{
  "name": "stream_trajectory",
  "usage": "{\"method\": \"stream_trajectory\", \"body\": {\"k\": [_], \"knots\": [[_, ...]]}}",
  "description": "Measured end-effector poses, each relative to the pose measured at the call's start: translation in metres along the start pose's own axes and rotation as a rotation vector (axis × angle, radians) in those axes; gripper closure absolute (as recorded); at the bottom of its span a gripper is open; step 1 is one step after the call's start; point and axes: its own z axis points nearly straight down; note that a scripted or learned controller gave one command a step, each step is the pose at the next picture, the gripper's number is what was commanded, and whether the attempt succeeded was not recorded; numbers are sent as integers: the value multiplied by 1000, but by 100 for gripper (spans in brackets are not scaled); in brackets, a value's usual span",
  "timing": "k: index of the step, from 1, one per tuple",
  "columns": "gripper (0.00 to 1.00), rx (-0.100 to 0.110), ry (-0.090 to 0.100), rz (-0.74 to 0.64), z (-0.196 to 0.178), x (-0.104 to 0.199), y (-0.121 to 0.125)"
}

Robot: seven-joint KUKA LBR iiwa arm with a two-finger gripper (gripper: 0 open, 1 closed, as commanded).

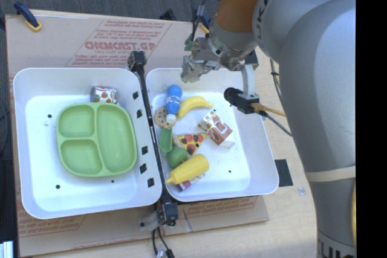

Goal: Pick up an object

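Note:
My gripper (192, 71) hangs over the back edge of the right bin (257, 148), just above and right of a blue and white bottle (173, 99). Nothing shows between its fingers. Beside the bottle lie a yellow banana (194, 105), a round cookie (161, 117), a brown and white carton (216, 128), a pizza slice (190, 142), a green vegetable (172, 150) and a yellow mustard bottle (188, 170). All of these rest on the right bin's floor.
The left bin (30, 148) holds a green divided plate (97, 139) and a small can with a strawberry label (104, 94). A black clamp rail (145, 124) runs between the bins. The grey arm (308, 57) fills the right side.

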Motion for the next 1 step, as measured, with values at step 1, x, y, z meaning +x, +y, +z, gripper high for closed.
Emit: {"method": "stream_trajectory", "body": {"k": [1], "knots": [[100, -1, -1, 2, -22, 8, -54]]}}
